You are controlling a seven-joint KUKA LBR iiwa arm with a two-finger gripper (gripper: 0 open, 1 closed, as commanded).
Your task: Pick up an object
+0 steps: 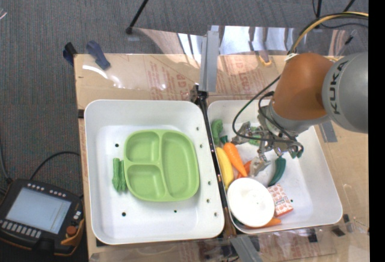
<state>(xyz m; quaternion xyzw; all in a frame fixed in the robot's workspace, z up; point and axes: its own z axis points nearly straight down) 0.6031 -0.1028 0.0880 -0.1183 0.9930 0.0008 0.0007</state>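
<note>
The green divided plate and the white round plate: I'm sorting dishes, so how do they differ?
The green divided plate is a rounded rectangle with three compartments; the white round plate is a plain disc. The green plate lies in the left bin beside a green pod; the white plate lies in the right bin, crowded among toy foods. Both lie flat.

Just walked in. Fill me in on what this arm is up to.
The grey arm reaches in from the right and its gripper hangs low over the right bin, above a pile of toy food: a carrot, a banana, a white plate and a dark green pepper. Nothing appears lifted yet. The left bin holds a green divided tray.
</note>
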